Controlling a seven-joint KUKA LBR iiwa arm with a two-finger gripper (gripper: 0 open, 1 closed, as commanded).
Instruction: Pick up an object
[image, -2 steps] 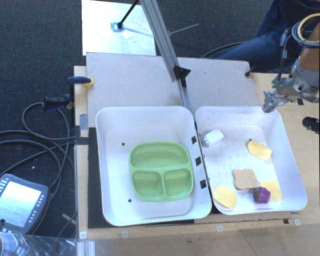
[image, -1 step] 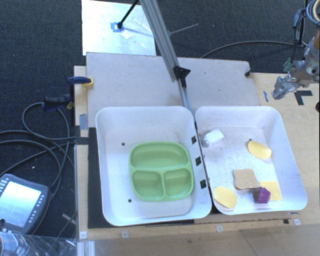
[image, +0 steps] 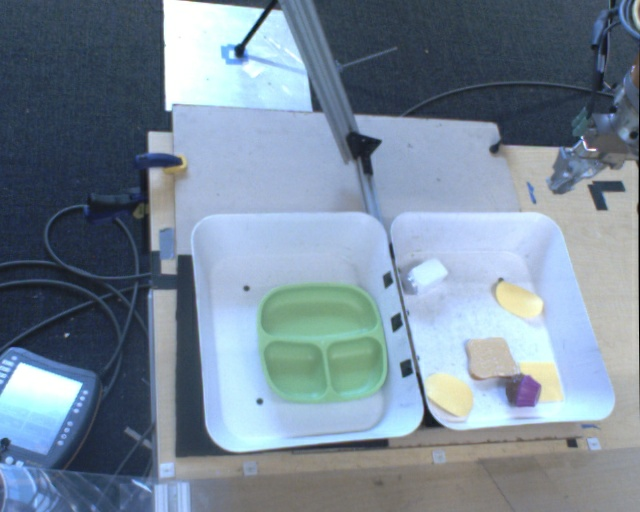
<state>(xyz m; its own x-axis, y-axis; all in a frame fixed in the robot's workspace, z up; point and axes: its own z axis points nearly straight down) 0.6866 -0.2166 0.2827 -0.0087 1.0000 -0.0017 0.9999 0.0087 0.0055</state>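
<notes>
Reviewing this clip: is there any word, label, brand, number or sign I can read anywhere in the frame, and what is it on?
None can be read.
Handheld pendant at lower left: its screen is lit but washed out, nothing legible.
Green divided tray, the white bins and the small pieces in the right bin show no print.

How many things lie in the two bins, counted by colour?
Yellow: 3, pieces at and
Green: 1, tray
White: 1, block
Tan: 1, square
Purple: 1, block
Total: 7
</notes>
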